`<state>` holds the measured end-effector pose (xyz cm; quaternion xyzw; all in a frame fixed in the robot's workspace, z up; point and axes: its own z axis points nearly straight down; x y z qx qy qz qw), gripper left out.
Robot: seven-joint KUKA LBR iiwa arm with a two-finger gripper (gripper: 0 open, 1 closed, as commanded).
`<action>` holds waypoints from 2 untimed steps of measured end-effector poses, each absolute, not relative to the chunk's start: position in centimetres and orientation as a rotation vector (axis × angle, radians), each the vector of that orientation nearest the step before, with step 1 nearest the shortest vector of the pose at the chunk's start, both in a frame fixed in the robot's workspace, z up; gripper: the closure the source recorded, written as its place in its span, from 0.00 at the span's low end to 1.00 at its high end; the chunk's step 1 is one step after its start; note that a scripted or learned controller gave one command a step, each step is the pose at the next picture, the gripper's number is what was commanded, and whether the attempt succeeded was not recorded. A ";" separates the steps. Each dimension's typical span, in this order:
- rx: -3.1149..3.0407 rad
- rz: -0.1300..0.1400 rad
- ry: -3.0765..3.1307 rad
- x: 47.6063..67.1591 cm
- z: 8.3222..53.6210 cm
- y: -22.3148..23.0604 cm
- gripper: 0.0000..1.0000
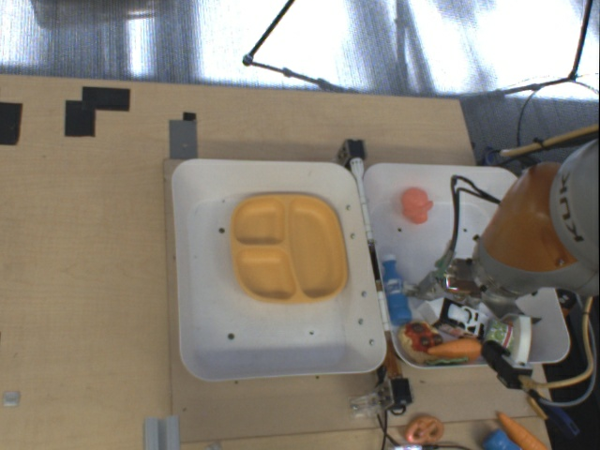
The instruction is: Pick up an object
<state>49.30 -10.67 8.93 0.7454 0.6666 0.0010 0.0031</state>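
Two shallow white bins sit side by side on the pale wooden surface (84, 279). The first bin (202, 279) holds a yellow plastic plate with three compartments (286, 247), lying flat near the bin's middle.

Everything else lies in the neighbouring bin (394, 184), to the plate's right in the view. A small pink object (416, 204) rests level with the plate's far edge, apart from the rest. A small blue item (392, 281) lies closest to the plate, just past the wall between the bins. Further from the plate, at the near edge, an orange carrot-shaped toy (457, 350) lies in a heap of small mixed things. A white container with a green band (514, 336) is beside it, on the side away from the plate.

The grey arm with the orange band (534, 223) leans over this second bin. The tool (448, 284) is low over the heap, between the blue item and the white container and just above the carrot. I cannot tell whether it is wide, narrow or gripping anything.

On the surface nearer the camera than the plate lies a small orange ring-shaped piece (424, 429).
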 end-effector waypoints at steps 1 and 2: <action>2.219 0.002 2.220 49.3 11.6 -15.8 0.00; 1.918 0.004 2.480 48.9 8.9 -20.4 0.00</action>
